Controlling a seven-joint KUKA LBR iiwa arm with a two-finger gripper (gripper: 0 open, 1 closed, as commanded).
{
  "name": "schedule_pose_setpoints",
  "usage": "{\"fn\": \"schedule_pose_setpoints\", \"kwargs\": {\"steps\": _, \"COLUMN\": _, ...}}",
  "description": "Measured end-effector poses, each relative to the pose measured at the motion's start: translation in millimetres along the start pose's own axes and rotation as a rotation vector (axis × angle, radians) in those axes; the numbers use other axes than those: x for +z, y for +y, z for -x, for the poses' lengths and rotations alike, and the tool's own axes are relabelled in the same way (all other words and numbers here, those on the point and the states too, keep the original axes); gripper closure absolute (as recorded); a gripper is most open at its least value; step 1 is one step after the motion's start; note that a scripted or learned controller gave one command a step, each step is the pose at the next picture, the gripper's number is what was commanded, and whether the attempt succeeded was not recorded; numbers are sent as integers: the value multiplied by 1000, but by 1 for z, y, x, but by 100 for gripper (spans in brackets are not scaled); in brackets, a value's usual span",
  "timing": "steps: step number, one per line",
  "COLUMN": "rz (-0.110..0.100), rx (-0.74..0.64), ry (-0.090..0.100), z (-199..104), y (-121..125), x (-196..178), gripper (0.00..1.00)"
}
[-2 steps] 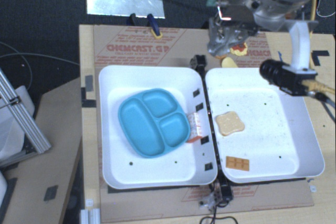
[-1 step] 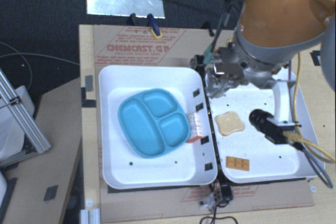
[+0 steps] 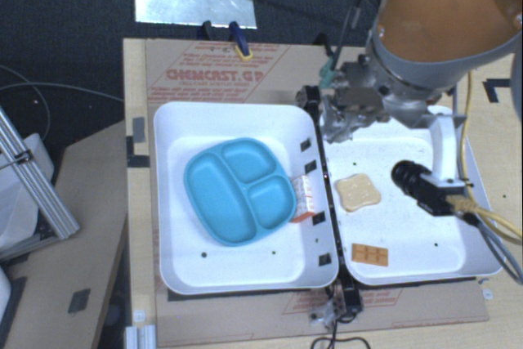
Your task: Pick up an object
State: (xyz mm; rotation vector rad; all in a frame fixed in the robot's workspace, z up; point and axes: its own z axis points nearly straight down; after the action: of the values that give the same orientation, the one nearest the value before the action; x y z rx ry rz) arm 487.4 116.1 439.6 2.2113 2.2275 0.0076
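Pincer: The pincer (image 3: 337, 127) is seen over the far corner of the right bin (image 3: 425, 245), just beside the wall shared with the left bin (image 3: 245, 270). Whether it is wide or narrow cannot be told, and nothing is seen held in it.
Pale slice: A toast-like pale slice (image 3: 357, 192) is laid flat in the right bin. It is the thing nearest the pincer, apart from it toward the view's lower edge.
Brown wafer: A brown wafer (image 3: 369, 255) is placed farther from the pincer along the same line, well apart.
Blue plate: A divided blue plate (image 3: 237, 190) is set across the wall from the pincer, with a small red-and-white packet (image 3: 304, 199) touching its pincer-side edge.
Task's thing: No object is named; the slice is judged the likeliest target.
Risk, wall: The shared wall could be struck if the pincer is lowered where it stands, since it is so close.
Risk, flat things: The slice and wafer could be slid along rather than gripped, because little edge is offered.
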Motion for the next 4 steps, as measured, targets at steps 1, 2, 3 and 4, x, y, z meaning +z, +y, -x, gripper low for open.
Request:
{"fn": "schedule_pose_setpoints", "kwargs": {"steps": 1, "rz": -7, "rx": -1, "ry": -1, "z": -57, "y": -1, "x": 49, "gripper": 100}}
{"fn": "schedule_pose_setpoints", "kwargs": {"steps": 2, "rz": -2, "rx": -1, "ry": 0, "z": -54, "y": 0, "x": 36, "gripper": 100}}
{"fn": "schedule_pose_setpoints", "kwargs": {"steps": 3, "rz": 1, "rx": -7, "ry": 1, "z": -54, "y": 1, "x": 25, "gripper": 100}}
{"fn": "schedule_pose_setpoints", "kwargs": {"steps": 4, "rz": 4, "rx": -13, "ry": 2, "z": -54, "y": 1, "x": 14, "gripper": 100}}
